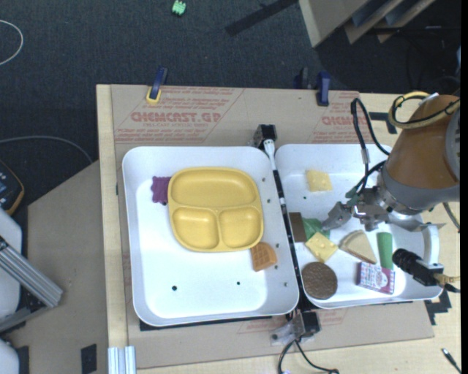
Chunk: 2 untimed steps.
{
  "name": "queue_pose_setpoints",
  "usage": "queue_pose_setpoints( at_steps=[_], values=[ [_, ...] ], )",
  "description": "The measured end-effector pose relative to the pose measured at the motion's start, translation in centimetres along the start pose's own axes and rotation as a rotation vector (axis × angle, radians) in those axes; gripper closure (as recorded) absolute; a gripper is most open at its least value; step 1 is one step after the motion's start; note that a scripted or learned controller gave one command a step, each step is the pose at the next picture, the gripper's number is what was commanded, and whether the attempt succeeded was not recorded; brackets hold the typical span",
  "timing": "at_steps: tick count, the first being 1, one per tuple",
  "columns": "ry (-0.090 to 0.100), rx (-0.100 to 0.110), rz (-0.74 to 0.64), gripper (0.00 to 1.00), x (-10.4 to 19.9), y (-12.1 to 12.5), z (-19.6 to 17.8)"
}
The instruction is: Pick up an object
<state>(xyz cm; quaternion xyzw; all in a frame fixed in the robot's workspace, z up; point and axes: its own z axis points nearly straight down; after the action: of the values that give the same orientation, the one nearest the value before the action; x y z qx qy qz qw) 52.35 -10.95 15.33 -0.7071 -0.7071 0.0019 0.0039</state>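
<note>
Pink carton [375, 277], label unreadable, bench [183, 109] printed "CHEMCAST"

Around my bench, dark carpet [73, 58] is lying under the cardboard sheet [212, 113], a yellow clamp [155, 89] and a blue clamp [322, 86] are gripping its far edge, and a small green scrap [178, 8] is sitting on the floor beyond.
</note>
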Motion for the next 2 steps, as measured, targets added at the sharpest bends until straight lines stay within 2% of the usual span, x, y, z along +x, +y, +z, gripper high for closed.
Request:
queue_pose_setpoints(
  at_steps=[1,2],
  values=[
    [0.000,-0.003,0.000,0.00,-0.1,-0.1,4.2],
    [-0.004,-0.018,0.001,0.00,-0.1,0.3,6.3]
  ],
)
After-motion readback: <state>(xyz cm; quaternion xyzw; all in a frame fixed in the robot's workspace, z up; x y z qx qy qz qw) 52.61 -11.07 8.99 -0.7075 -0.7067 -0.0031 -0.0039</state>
